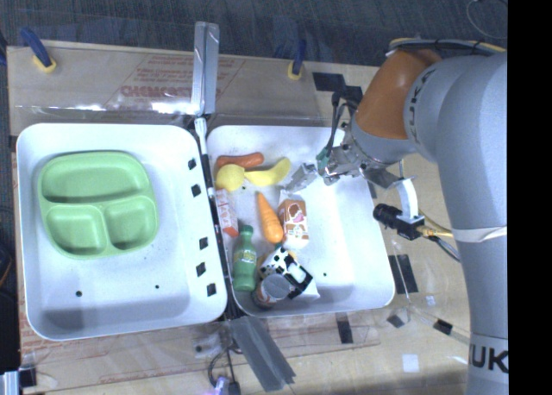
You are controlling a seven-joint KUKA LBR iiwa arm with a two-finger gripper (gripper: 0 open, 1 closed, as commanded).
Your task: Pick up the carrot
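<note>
The grey KUKA arm (470, 203) enters from the right side of the camera view, its thick upright link filling the right edge from the bottom to the upper part of the picture. At the top it bends leftward through the orange band (392, 100) above the wrist. From there the wrist points down and to the left, ending in the two-finger gripper (304, 176). A cable runs down along the wrist. Whether the gripper's tips are parted or closed cannot be made out.
</note>
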